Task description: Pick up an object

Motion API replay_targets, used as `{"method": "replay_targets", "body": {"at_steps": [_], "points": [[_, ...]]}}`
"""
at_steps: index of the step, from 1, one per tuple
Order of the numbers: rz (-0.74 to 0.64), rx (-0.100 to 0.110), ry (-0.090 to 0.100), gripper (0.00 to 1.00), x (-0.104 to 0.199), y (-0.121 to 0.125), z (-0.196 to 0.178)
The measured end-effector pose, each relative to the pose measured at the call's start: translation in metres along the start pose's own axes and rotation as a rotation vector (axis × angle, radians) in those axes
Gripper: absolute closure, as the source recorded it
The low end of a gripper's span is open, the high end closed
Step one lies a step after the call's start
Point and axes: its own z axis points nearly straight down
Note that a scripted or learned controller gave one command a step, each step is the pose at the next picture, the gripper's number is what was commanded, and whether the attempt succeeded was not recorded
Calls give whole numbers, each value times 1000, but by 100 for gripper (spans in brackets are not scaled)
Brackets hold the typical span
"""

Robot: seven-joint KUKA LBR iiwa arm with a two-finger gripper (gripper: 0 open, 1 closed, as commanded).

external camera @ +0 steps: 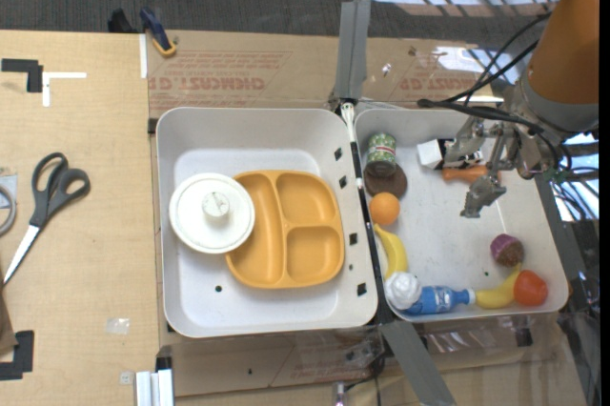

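Steel scissors (43, 194) with black handles lie on the wooden bench at the far left, one pair, outside the bins. In the left bin (181, 299), one round white lid (212, 212) rests beside and partly over one yellow divided plate (291, 228); both look stiff and light, but flat and hard to pinch except at a rim. In the right bin (448, 242), along its left wall, one green can (382, 150) stands far, with a brown round thing (385, 182) just beside it, then one orange ball (385, 208), one yellow banana (392, 252), and one blue and white bottle (429, 299) lying at the near wall. The can is judged rigid and slippery, best taken across its body; the ball and the banana are judged light and likely to roll. Further right, one purple round thing (507, 250), a second yellow curved piece (496, 296) and one red-orange ball (530, 288) sit near the corner. The gripper (481, 194) hangs over the far right of this bin, above bare floor; whether it is spread or pressed together cannot be told, and nothing is seen pinched.
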Motion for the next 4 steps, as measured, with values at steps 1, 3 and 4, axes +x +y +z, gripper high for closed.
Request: {"method": "replay_targets", "body": {"at_steps": [1,3,4], "points": [[130,0,0,0,-39,-7,143],[281,4,-27,0,-93,-54,131],[382,0,-46,0,-41,-85,135]]}}
